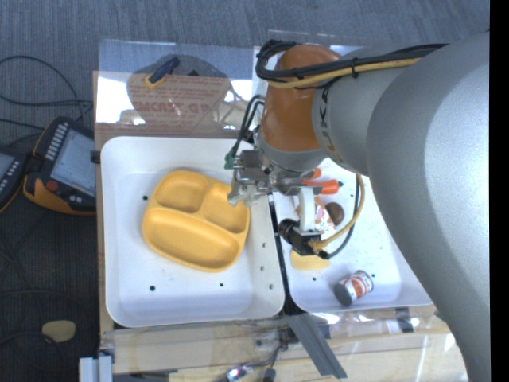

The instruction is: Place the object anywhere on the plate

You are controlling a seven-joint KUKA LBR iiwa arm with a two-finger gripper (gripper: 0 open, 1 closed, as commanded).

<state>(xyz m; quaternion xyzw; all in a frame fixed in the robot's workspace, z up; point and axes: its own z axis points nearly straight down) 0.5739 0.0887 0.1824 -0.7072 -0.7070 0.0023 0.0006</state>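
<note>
End effector (242,191) sits low over the right rim of the plate (191,229), right by the wall where the two bins meet. Can't tell whether it's spread or pressed together from this angle, and can't make out anything pinched in it. Arm (398,118) comes in from the right and covers the far half of the right bin (378,245).

Plate: one, yellow, glossy plastic, rounded outline, split into three compartments, two smaller ones at the back and one long one at the front. It lies flat in the left bin (127,293), roughly centred, turned a bit askew to the bin walls.

Right bin, loose items counted:
- one can (355,286), silver with a red label, on its side near the front edge
- one yellow flat piece (312,261), near the dividing wall
- one orange-red piece (324,186), just beside the wrist, partly hidden
- one brown lump (335,212), just in front of the orange-red piece

Can't tell which of these is the one meant for the plate. All four are in the right bin, apart from the plate.

Bins: two, white, shallow, side by side on the desk (183,342). Behind the left bin: one brown cardboard sheet (179,98) with a blue bit (163,70) on top. Off the desk to the left: one handheld controller (60,165) on the carpet.
</note>
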